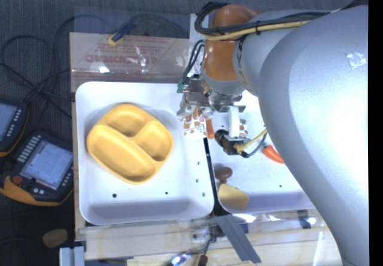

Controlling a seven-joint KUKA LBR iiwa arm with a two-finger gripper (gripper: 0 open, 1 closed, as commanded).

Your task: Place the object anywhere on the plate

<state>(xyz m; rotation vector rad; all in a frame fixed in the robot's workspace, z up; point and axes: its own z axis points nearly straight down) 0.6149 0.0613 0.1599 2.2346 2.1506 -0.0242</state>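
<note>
Yellow and smooth, a small rounded object [233, 198] lies at the near edge of the right bin [263, 196], with a small brown piece [223, 171] just beyond it. An orange, carrot-like item [273, 153] peeks out beside the arm. In the left bin [96, 205] sits a yellow divided plate [129, 141]. Farther back, the gripper [197, 120] hangs over the wall between the bins; whether it is spread or closed cannot be told. Above it rises the orange band [224, 49] of the grey arm [323, 115].

Two white bins [143, 211], one yellow plate [130, 141], one orange carrot [273, 153], and two brownish pieces [232, 197].
</note>
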